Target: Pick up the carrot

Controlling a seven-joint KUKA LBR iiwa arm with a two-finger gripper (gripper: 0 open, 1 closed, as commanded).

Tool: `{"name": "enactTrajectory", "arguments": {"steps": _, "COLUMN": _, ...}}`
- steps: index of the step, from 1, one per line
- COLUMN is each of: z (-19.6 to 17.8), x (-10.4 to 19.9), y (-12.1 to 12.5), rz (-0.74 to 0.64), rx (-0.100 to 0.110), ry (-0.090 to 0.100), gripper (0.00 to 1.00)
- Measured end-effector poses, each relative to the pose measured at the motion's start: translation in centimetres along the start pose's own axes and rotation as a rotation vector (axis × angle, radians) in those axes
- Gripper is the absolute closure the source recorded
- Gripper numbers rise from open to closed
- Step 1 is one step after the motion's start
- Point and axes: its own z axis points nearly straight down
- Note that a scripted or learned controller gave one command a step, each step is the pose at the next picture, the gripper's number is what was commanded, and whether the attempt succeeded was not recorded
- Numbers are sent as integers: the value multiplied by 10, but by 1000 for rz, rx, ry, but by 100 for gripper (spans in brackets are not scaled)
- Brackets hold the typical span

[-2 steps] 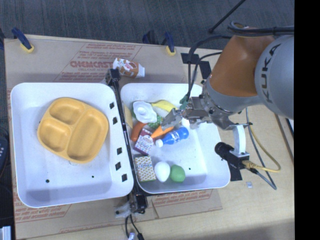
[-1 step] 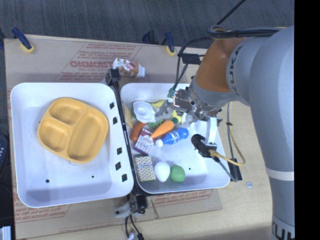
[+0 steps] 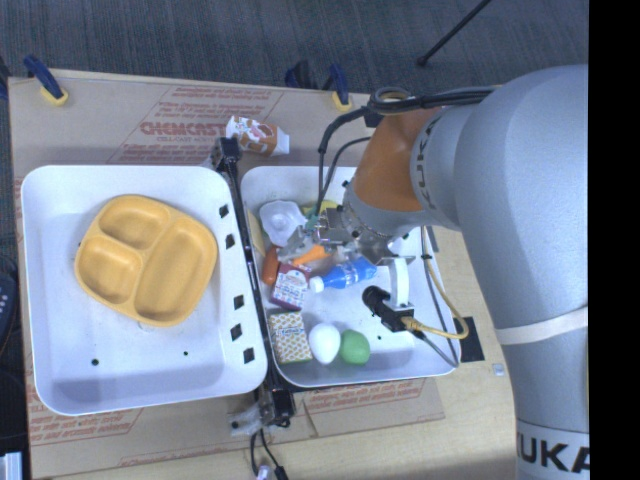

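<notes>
Carrot [image 3: 308, 255] in right bin [image 3: 440, 363], about 10 o'clock of its middle, wedged among wrapper, blue bottle [image 3: 348, 274], snack packet [image 3: 289, 288]. Hand [image 3: 328, 230] directly over it; grip state cannot tell. Best: descend straight, close across carrot's narrow width, avoid neighbours.

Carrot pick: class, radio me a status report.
Hand low in right bin. Carrot beside it, among clutter. Blue bottle crowding close.
</notes>
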Motion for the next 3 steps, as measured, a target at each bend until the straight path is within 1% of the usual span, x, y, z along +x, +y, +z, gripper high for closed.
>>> {"name": "enactTrajectory", "arguments": {"steps": 1, "z": -10, "x": 2, "y": 1, "rz": -5, "rx": 2, "ry": 4, "gripper": 100}}
{"name": "enactTrajectory", "arguments": {"steps": 2, "z": -127, "x": -4, "y": -28, "rz": 112, "rx": 4, "ry": 0, "gripper": 100}}
{"name": "enactTrajectory", "arguments": {"steps": 3, "z": -126, "x": -4, "y": -29, "rz": 112, "rx": 7, "ry": 0, "gripper": 0}}
